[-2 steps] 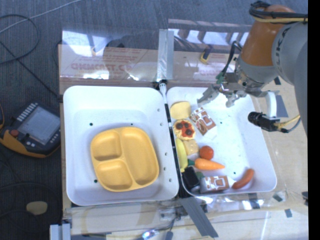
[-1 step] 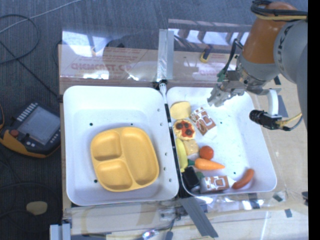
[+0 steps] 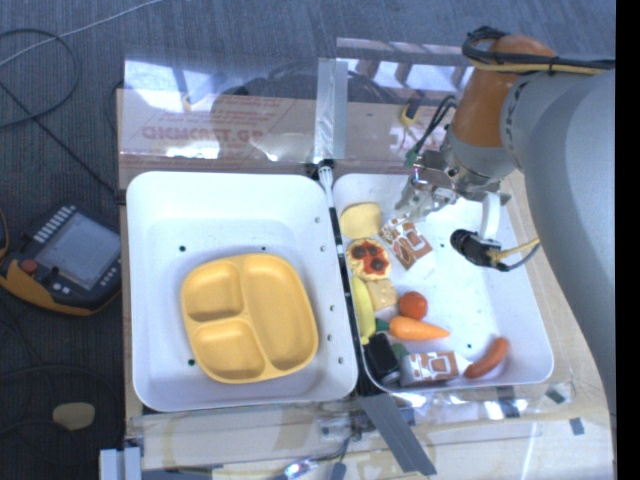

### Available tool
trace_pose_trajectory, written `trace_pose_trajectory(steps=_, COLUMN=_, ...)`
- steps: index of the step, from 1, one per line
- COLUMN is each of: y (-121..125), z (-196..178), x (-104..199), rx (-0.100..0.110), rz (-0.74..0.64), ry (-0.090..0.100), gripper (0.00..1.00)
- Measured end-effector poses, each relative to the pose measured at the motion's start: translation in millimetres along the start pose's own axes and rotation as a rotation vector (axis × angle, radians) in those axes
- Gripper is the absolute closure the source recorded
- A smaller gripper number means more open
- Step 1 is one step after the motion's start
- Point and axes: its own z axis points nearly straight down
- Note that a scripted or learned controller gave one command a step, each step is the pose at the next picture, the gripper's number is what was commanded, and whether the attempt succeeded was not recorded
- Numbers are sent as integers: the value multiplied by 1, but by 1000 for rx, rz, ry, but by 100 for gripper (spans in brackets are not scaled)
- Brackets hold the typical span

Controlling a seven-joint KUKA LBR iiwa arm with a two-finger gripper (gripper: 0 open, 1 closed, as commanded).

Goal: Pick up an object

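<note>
The right bin (image 3: 505, 303) holds several food toys. A small brown-and-white carton (image 3: 405, 241) lies tilted near its back. My gripper (image 3: 422, 204) hangs just above and behind that carton, at the bin's back wall; I see nothing clearly held in it. Along the bin's left side lie a pale yellow piece (image 3: 360, 217), a pizza slice (image 3: 368, 257) and a banana (image 3: 362, 309). A red tomato (image 3: 412, 304), an orange carrot (image 3: 420, 329), a red sausage (image 3: 487, 359) and a second brown carton (image 3: 430, 367) lie toward the front.
The left bin (image 3: 160, 218) bears a yellow divided plate (image 3: 248, 316). A black and orange pendant (image 3: 62, 260) lies on the floor at the far left. Cardboard (image 3: 220, 128) and clear wrap stand behind the bins. The grey arm (image 3: 560, 148) covers the right side.
</note>
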Motion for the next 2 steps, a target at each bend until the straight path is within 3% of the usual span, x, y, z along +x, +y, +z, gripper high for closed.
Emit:
trace_pose_trajectory(steps=1, y=0, z=-9, x=0, rx=1, rz=-1, ry=-2, gripper=100)
trace_pose_trajectory(steps=2, y=-50, z=4, x=-14, rx=-43, rz=-344, ry=-8, gripper=100)
